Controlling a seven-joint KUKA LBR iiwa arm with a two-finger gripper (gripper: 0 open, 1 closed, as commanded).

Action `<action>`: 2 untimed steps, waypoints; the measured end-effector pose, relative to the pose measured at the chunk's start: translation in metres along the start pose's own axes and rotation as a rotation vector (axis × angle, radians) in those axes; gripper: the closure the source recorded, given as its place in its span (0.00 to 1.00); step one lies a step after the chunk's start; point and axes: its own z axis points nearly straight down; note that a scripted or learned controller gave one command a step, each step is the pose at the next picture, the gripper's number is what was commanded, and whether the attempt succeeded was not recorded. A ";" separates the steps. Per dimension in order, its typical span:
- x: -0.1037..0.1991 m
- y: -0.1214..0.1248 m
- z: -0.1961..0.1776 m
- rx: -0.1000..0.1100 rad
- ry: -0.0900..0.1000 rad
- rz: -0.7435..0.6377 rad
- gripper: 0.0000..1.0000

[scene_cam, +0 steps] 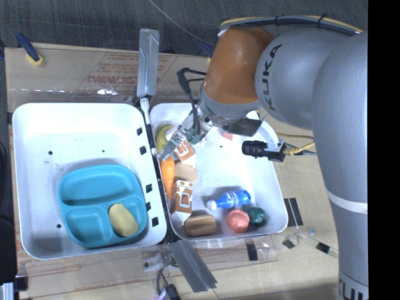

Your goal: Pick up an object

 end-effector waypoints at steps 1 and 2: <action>0.013 -0.040 0.002 0.003 0.004 -0.166 0.00; 0.025 -0.044 0.002 0.005 0.006 0.051 0.00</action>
